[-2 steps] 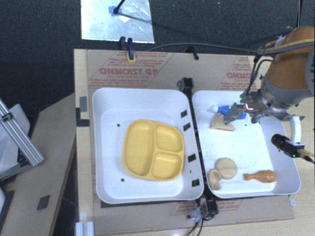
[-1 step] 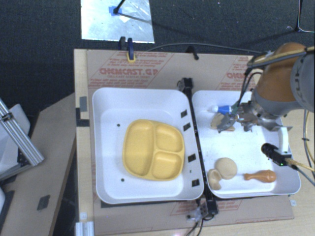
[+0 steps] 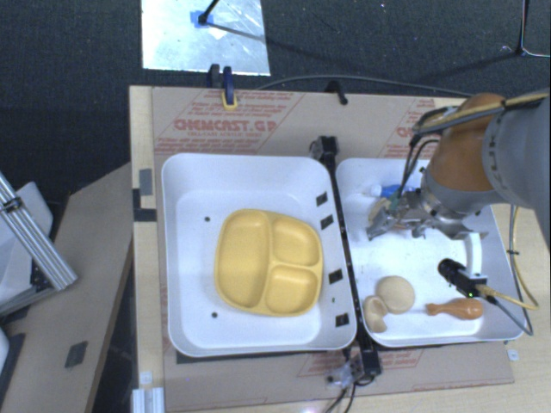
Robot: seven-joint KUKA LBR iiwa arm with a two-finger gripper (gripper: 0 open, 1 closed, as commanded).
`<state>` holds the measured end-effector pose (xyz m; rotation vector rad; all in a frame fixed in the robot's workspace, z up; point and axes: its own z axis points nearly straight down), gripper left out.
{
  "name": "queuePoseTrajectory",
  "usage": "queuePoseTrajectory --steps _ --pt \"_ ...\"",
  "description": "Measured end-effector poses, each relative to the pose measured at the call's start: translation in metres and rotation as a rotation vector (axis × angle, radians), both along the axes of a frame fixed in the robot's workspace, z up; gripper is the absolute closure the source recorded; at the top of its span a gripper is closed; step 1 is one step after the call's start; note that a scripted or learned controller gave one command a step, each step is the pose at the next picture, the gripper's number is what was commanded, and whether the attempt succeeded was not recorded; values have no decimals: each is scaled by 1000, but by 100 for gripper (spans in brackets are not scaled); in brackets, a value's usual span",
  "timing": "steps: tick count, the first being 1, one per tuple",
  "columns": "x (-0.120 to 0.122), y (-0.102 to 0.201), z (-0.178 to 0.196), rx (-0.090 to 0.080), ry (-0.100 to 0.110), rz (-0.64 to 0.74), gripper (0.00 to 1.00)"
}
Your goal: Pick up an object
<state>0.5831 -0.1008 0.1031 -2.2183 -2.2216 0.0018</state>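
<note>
My gripper [image 3: 381, 220] hangs low over the upper left of the right bin [image 3: 405, 338]; how its fingers stand I cannot tell. The nearest easy target looks to be the tan bun-like piece [image 3: 396, 292] near the front wall, beside a small shell-like piece [image 3: 375, 312]. I judge it light, rigid, smooth plastic, likely to slip, so I would close across its widest middle

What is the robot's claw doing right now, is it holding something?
Gripper: low in the right bin; whether it is open, closed or holding anything cannot be told.
</note>
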Motion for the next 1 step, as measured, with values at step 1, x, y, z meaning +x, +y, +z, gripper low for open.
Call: queuePoseTrajectory --steps 1 --pt "1 -1 14 -1 -4 0 100"
